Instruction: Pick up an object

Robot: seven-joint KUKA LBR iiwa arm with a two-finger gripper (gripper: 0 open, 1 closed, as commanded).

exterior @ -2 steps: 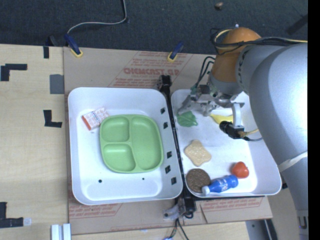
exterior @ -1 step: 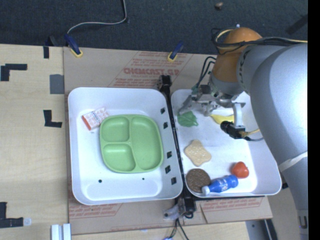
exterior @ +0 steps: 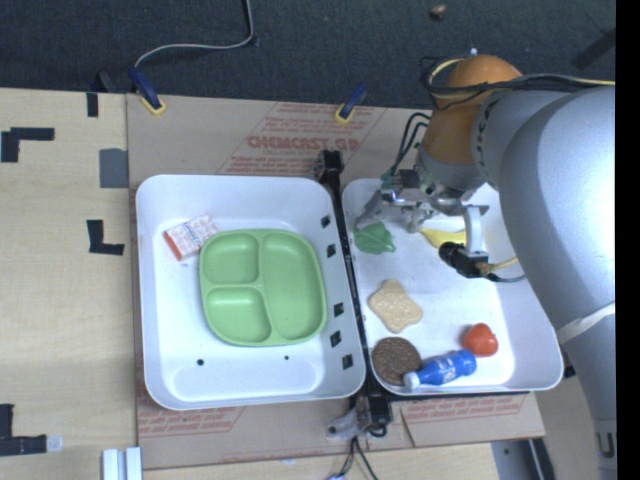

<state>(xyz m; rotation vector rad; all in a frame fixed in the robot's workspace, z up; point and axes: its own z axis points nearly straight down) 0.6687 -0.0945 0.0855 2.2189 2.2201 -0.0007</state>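
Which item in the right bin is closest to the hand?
The green piece, just below the hand; the tan slice, brown disc, blue bottle and red ball lie farther off.

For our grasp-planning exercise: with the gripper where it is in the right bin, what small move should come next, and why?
Probably a short descent onto the green leafy piece: the gripper hangs right at its far edge, while the tan cracker lies clearly farther off.
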